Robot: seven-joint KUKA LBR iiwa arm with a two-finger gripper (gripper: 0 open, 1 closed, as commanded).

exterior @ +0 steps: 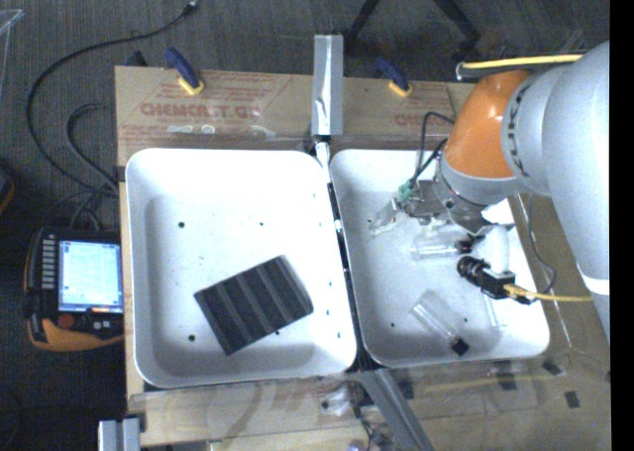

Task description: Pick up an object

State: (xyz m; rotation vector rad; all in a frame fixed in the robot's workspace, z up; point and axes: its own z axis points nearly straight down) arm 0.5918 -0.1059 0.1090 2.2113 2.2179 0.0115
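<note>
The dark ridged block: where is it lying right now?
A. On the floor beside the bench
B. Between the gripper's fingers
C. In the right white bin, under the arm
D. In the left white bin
D: the dark ridged block lies tilted on the floor of the left white bin, well apart from the arm, which reaches over the right white bin.

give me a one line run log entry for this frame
arm: over right bin | tool: low in right bin, grip unclear | left bin: ridged black block | right bin: clear plastic pieces
</note>
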